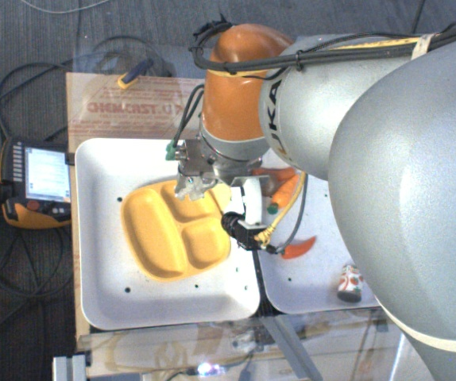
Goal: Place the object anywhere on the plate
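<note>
Shallow white bin, glossy yellow compartmented plate

A dark grey carpeted floor, crossed by loose cables, is seen around the wooden table, and an orange-cased handheld screen is laid at its left.

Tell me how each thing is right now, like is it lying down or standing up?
Yellow plate: lying flat in the left bin, its compartments facing up.
Gripper: hanging over the plate's top edge.
Orange carrot: lying in the right bin, partly hidden by the arm.
Small orange-red piece: lying flat in the right bin.
Small white and red toy: resting near the right bin's front edge.
</note>
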{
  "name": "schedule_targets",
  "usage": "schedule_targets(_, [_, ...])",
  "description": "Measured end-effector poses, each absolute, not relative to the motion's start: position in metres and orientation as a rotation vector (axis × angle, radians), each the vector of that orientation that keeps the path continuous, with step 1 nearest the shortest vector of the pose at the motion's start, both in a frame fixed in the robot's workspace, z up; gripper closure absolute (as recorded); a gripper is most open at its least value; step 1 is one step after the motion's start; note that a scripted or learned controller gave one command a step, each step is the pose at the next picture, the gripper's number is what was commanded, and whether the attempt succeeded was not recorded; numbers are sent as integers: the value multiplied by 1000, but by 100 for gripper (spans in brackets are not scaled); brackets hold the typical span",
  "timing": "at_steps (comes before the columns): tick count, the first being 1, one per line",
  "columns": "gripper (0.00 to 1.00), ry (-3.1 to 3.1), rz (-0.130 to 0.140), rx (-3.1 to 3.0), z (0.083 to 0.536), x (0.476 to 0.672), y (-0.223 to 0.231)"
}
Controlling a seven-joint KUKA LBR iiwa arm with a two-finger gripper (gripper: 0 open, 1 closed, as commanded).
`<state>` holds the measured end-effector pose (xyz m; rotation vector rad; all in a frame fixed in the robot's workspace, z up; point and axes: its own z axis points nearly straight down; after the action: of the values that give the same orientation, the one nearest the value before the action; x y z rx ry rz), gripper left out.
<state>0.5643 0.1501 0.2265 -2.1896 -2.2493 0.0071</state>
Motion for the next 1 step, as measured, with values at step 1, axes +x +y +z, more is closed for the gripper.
schedule_targets(1, [100,-2271,7,-2169,218,627,149])
